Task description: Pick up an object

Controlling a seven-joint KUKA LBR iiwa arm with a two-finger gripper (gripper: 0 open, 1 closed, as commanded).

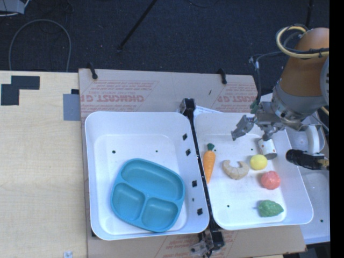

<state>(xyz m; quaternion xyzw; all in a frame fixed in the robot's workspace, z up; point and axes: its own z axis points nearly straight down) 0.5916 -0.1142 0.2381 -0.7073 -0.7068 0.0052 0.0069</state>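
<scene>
We saw the arm [301, 74] reach in over the right bin [301, 211], its gripper [253, 134] poised above the bin's upper part with the jaws spread wide and nothing between them. So the pick had not been made yet, by our reading; every candidate lay on the bin floor.

And what a spread we had! A yellow lemon-like ball [258, 162] sat just below the gripper, the nearest target. Beside it to the left lay a pale, curved piece like a croissant [235, 169], and further left the carrot [208, 164] rested along the divider between the bins. A red ball [270, 180] lay below the yellow one, and a green leafy lump [269, 208] sat near the bin's lower edge.

Over in the left bin [97, 160] we noted a blue divided plate [148, 193], well apart from the action.

What was left, we judged: descend, close on something, lift. All of it was ahead.
</scene>
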